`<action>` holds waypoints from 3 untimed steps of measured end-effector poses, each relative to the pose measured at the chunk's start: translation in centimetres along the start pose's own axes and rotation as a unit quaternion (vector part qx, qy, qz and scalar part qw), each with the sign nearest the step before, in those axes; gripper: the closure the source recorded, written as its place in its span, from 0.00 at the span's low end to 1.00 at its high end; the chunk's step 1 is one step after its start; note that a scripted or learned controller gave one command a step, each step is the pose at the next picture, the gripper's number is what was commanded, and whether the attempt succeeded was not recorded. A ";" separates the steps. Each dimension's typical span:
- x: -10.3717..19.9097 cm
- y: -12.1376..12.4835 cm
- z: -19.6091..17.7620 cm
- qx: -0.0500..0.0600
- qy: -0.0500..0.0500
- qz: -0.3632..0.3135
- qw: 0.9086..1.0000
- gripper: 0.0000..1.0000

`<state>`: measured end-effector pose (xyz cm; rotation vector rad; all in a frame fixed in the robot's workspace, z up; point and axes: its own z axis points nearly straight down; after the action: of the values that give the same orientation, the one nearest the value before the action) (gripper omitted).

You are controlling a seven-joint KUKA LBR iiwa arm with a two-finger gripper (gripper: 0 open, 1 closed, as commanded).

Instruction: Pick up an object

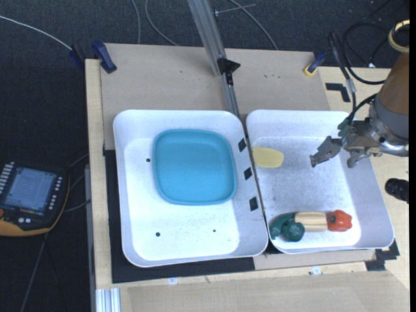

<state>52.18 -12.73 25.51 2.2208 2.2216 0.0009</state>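
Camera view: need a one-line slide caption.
KUKA arm's tool hovers over the right bin holding a yellow piece, green, tan and red items; left bin holds a blue plate.

Over on the left, a handheld control pendant (29, 197) lies on the dark floor (39, 109), screen lit, well apart from the pale wooden surface (162, 77). Thin cables (140, 8) loop across the floor behind it. A blue clamp (104, 57) grips the surface's far left corner, and a yellow-and-blue one (316, 62) sits at the far right. A slanted metal rail (207, 25) runs down from the top toward the middle. Black tape (335, 87) marks the right side.
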 end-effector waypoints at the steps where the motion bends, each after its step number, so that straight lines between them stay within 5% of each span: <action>1: 0.1 -0.4 6.2 0.003 0.000 0.000 1.000 0.00; 3: -0.5 -0.7 16.1 0.002 0.000 0.000 1.000 0.00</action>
<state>51.45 -13.25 9.38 2.2234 2.2236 -0.0029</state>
